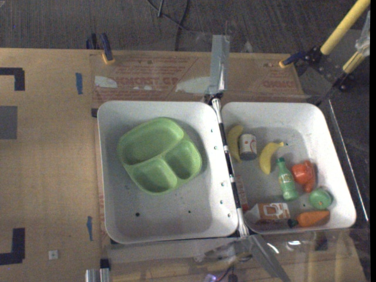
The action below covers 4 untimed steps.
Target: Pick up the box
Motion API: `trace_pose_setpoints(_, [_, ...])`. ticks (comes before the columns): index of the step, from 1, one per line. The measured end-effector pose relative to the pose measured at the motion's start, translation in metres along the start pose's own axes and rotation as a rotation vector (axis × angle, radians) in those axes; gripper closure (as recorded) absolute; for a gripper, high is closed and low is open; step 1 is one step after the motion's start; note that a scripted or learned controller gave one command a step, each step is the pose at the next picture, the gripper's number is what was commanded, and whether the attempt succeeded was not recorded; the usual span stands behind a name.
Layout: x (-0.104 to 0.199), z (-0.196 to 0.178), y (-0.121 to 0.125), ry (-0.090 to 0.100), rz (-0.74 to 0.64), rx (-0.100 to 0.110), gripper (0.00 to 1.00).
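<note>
From the camera above, two white bins are seen side by side on the tan surface. In the left bin, a green divided plate is set toward 11 o'clock. In the right bin, the box, a small orange-and-white carton, is laid flat on its broad face at about 7 o'clock, close against the near wall. A carrot is found just beside it at its 3 o'clock end, and a green bottle is placed near it toward 1 o'clock. Two bananas, a small can, a red cup and a green round thing are scattered farther up the bin.

The claw's state cannot be told from this moment.

The box is judged to be light, stiff yet easily crushed, with smooth faces that may slip. It is best taken across its narrow width, at the middle of its length, away from the carrot and the wall.
</note>
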<state>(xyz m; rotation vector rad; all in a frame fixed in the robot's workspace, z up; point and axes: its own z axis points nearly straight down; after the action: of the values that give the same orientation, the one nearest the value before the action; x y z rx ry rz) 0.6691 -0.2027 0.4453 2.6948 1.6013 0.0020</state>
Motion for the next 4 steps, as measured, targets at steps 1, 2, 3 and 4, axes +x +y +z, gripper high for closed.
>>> trace_pose_setpoints(1, [0.003,-0.011,0.0,-0.001,-0.006,-0.004,1.0])
trace_pose_setpoints(2, [0.007,-0.022,0.0,-0.003,-0.011,-0.009,1.0])
trace_pose_setpoints(3, [0.01,-0.034,0.0,-0.004,-0.016,-0.014,1.0])
trace_pose_setpoints(4, [0.013,-0.045,0.0,-0.006,-0.021,-0.019,1.0])
